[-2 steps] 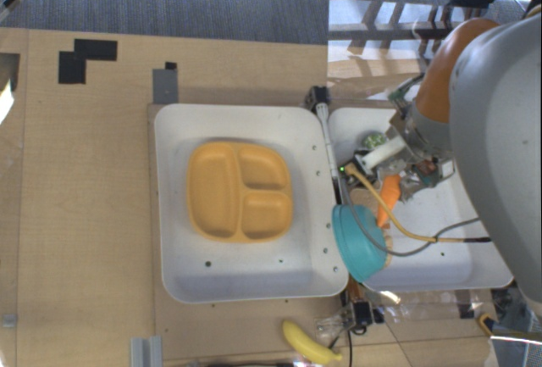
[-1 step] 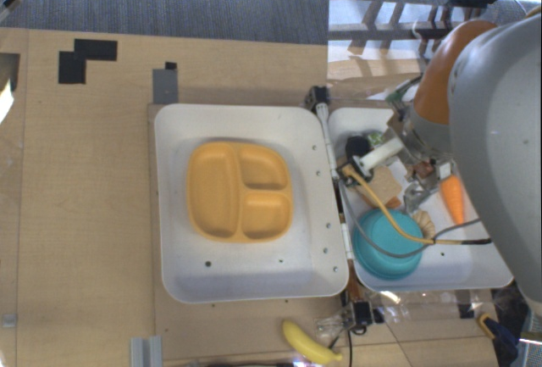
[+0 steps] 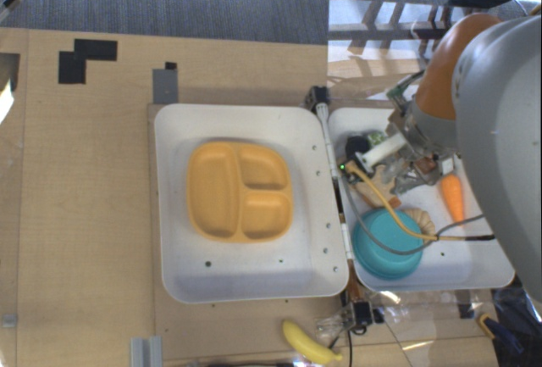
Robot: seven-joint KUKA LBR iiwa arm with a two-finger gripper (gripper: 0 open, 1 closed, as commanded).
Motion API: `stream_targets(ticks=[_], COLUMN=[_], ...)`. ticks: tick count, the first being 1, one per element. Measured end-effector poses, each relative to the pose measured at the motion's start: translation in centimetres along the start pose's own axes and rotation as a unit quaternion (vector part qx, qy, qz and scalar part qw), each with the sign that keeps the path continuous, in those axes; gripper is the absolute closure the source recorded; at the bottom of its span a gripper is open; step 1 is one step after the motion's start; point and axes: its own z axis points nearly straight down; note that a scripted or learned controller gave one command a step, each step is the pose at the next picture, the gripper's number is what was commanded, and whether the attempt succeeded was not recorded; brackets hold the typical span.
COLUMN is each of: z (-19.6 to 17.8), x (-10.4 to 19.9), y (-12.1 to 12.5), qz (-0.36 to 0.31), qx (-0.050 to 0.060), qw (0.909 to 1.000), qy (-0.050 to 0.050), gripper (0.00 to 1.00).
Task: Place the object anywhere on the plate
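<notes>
An orange-yellow divided plate lies in the left bin, with nothing on its three compartments. My gripper reaches down into the right bin, just left of an orange carrot. A teal bowl sits at the near side of that bin, with a beige braided thing at its far rim. The wrist and cabling hide what lies directly beneath the gripper.
The big grey arm covers the right bin's right side. A yellow banana lies on the bench in front of the bins. Black blocks and a grey bracket sit on the bench at the far left.
</notes>
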Motion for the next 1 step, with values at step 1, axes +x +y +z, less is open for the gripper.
stream_targets(ticks=[1], z=[1.22], x=[7.57], y=[-3.19], qz=[-0.047], qx=[0.001], qw=[0.9989], qy=[-0.001], gripper=[1.00])
